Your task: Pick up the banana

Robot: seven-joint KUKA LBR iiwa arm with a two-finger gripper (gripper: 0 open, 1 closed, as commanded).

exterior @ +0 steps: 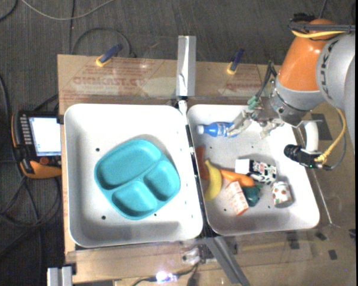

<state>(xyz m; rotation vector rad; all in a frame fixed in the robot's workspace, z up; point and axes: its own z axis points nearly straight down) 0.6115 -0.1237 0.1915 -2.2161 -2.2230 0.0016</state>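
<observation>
banana (212, 180): lies in right bin (310, 219), beside carrot (235, 175) | end effector (258, 117): above bin's top, near bottle (216, 128); open or closed, cannot tell

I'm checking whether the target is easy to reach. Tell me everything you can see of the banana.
The banana is yellow, short and curved, lying flat on the floor of the right bin, close to that bin's left wall. One end points up toward the bottle, and the other curls down toward the small carton. An orange carrot-like piece meets its right side, and the carton sits right by its lower end. It looks smooth, like plastic. The gripper is up near the bottle, apart from the banana.
</observation>
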